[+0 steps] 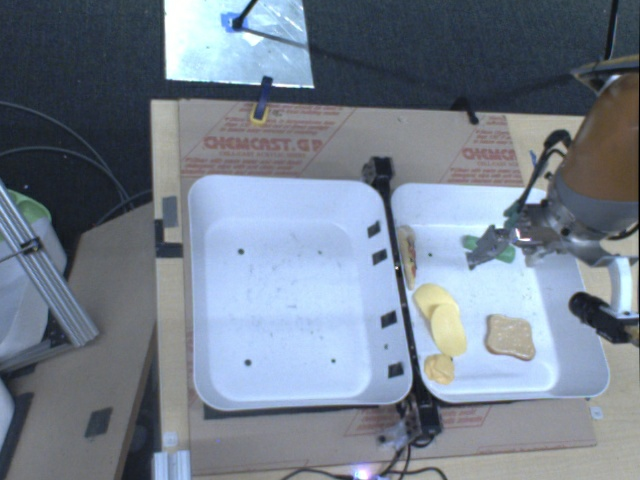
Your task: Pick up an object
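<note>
Two white bins: left bin, right bin, side by side on printed cardboard sheet. Metal plate lies on dark floor beyond.

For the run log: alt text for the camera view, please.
The gripper hangs over the right bin, right at a small green object. That bin also holds yellow pieces, a toast slice and a narrow item by its left wall; the left bin sits alongside.

Two bins — three yellow pieces
</note>
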{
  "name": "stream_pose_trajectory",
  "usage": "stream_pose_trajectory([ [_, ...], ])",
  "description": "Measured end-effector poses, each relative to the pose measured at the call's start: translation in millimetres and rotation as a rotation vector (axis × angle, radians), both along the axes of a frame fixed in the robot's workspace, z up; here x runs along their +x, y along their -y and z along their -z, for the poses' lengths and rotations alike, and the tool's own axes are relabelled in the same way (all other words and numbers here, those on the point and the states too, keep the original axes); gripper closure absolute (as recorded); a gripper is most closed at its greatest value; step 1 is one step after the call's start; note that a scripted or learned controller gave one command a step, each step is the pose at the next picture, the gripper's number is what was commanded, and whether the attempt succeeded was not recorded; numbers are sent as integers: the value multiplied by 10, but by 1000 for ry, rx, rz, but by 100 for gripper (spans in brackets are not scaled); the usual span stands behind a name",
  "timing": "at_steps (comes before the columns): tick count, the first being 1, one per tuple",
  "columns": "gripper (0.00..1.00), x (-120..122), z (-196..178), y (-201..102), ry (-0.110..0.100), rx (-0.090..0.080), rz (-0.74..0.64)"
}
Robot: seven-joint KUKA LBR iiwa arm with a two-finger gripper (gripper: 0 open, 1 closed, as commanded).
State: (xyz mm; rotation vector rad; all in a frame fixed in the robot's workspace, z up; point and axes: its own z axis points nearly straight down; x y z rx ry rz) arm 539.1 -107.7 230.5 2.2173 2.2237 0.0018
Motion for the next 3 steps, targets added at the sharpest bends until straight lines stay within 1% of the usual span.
stream_pose_trajectory([
  [1,0,-445,489,-736,-8,5,-7],
  [2,100,-410,354,-688,2,1,0],
  [3,100,946,455,-1146,10,1,-8],
])
